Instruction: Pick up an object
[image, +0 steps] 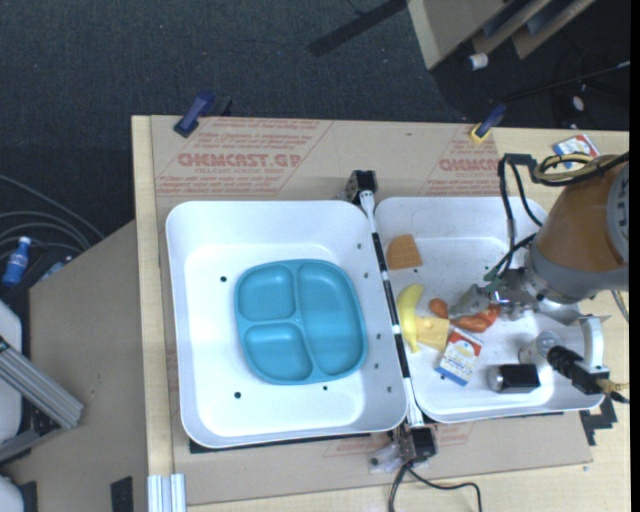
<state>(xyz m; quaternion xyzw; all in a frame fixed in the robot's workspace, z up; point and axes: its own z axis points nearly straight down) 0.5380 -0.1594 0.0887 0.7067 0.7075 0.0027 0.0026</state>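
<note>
Progress: nothing lifted yet, as far as view shows. Nearest in right bin (560, 402), by its near edge: black block (514, 377) and small carton (458, 358), red/white/blue. Mid-bin near the divider: banana (408, 312) touching yellow piece (433, 332), w/ orange-red bits just beside. Gripper (478, 301) sits low over those bits, arm coming from bin's right edge; can't tell if it's apart or together, and no obj visibly in it. Far-left corner of that bin: brown wedge (404, 252), untouched. Left bin (190, 300) holds blue divided plate (299, 320) at centre. Left to do: grip + raise, likely the orange-red bits
</note>
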